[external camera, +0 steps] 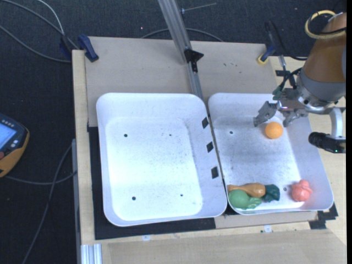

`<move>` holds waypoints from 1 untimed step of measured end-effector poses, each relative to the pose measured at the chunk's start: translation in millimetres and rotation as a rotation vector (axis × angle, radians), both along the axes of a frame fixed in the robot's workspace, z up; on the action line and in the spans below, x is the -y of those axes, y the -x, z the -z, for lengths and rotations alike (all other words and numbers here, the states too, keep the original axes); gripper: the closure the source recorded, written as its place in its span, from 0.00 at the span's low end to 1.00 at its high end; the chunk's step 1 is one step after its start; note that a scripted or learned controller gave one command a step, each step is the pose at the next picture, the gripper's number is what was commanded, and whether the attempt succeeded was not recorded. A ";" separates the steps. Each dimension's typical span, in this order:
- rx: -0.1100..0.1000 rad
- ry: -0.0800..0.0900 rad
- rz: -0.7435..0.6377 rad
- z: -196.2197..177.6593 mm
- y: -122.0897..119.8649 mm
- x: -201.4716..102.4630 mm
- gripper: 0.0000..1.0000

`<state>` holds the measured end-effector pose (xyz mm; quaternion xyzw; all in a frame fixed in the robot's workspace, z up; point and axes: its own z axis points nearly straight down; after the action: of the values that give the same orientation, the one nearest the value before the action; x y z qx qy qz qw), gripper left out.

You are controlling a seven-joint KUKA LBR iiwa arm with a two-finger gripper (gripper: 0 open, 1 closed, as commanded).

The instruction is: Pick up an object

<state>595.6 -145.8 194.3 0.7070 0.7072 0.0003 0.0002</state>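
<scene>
Nearest the lens, along the bottom of the frame, runs the pale wooden bench, and on it sit the two shallow trays: the left bin filling the centre-left, the right bin filling the centre-right, their rims touching down the middle. Above them at the upper right the arm reaches in, its orange band showing over the grey wrist. Below the wrist, the gripper hangs with its two fingers spread apart and nothing between them. Just beneath and between the fingertips lies the orange ball, in the upper part of the right bin, well apart from the toys clustered at the lower edge: a green and tan vegetable toy, a dark teal piece touching it, and a small pink toy near the lower right corner. The ball looks the likeliest target. To do it well, I would centre the fingers squarely over the ball before lowering, since a round object rolls away from an uneven pinch, then close gently low on its sides.
</scene>
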 end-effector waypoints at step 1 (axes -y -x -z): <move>-0.003 -0.001 -0.003 28.9 7.1 -39.7 0.00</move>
<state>588.5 -106.1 165.4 0.7061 0.7081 -0.0003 -0.0011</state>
